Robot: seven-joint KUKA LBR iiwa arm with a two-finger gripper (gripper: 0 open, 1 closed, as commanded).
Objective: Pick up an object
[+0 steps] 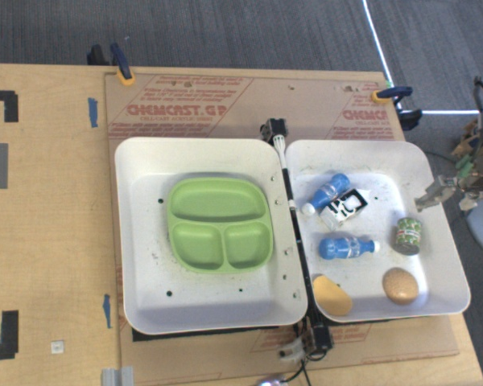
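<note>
The right bin (435, 296) holds several objects. One blue bottle (328, 192) lies tilted at the upper middle, touching a black-and-white tag (345, 205). A second blue bottle (344, 248) lies on its side in the middle. A green can (407, 235) stands near the right wall. A tan round roll (400, 285) sits at the lower right, and a yellow-orange piece (332, 295) lies at the lower left. My gripper (432, 196) hangs at the bin's right rim, above and right of the green can, with nothing visibly in it.
The left bin (137, 215) holds a green divided plate (220, 223). A black clamp (273, 129) sits at the top of the seam between the bins. Blue and orange clamps (390, 95) hold the cardboard sheet under the bins. Cables hang at the far right.
</note>
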